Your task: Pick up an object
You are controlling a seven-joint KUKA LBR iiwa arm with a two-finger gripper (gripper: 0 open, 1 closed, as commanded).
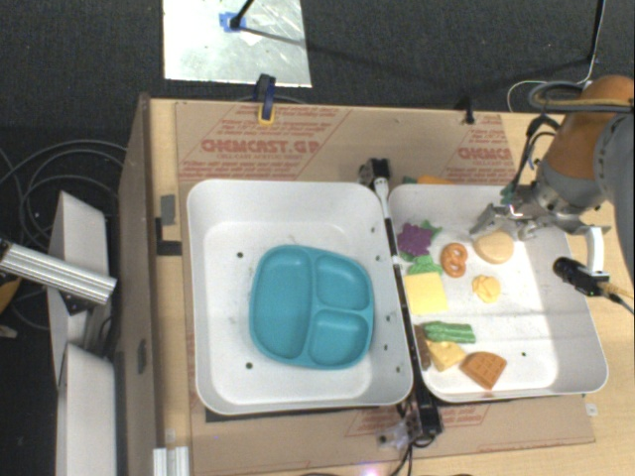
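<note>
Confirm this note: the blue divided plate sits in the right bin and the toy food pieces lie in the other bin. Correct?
Not quite. The camera view shows the blue divided plate in the left bin; the toy food pieces, such as the purple grapes and pretzel, lie in the right bin.

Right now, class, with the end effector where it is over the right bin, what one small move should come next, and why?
Probably a short descent: the end effector sits beside the pale round piece near the right bin's far side, and no item shows in its grip.
</note>
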